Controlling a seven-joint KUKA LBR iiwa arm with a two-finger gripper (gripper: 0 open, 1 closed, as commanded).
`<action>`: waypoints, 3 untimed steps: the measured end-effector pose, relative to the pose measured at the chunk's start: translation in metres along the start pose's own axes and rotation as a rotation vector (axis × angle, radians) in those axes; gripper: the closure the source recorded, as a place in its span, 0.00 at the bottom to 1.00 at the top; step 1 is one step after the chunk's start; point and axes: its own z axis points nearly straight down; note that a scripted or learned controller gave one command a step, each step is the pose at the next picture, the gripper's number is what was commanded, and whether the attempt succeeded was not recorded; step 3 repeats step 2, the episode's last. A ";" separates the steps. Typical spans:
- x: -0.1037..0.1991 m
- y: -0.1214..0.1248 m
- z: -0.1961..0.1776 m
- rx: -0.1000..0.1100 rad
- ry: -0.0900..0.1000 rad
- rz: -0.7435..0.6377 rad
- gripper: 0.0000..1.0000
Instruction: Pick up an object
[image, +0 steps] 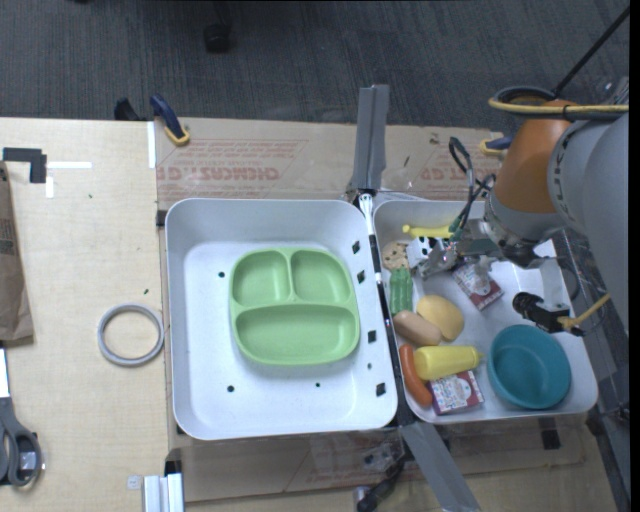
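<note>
In the camera view, two white bins are seen side by side on the bench: the left bin (180, 320) and the right bin (410, 207). One light green plate (295, 305) with three compartments lies flat in the middle of the left bin.

The other things to be picked up are gathered in the right bin. One teal bowl (530, 367) stands upright in the near right corner. Along the left wall one green stick (400, 292) and one orange carrot (415, 378) are laid, with one round cookie (396, 254) behind them. Two rounded pieces are placed touching each other, a brown one (416, 327) and a pale yellow one (441, 316). Just in front of them one yellow bottle (447, 360) lies on its side, and one red packet (457, 392) lies against it. A second packet, the red and white packet (478, 286), lies further back.

The hand (440, 258) is lowered into the back part of the right bin, between the cookie and the red and white packet. It cannot be told whether it is apart or together.

On the bench, left of the bins, one ring of tape (130, 333) is seen.
</note>
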 end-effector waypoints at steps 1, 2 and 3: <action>0.010 -0.047 -0.001 -0.008 -0.002 -0.006 0.00; 0.025 -0.077 -0.001 -0.013 -0.005 -0.138 0.00; 0.025 -0.077 -0.001 -0.013 -0.005 -0.138 0.00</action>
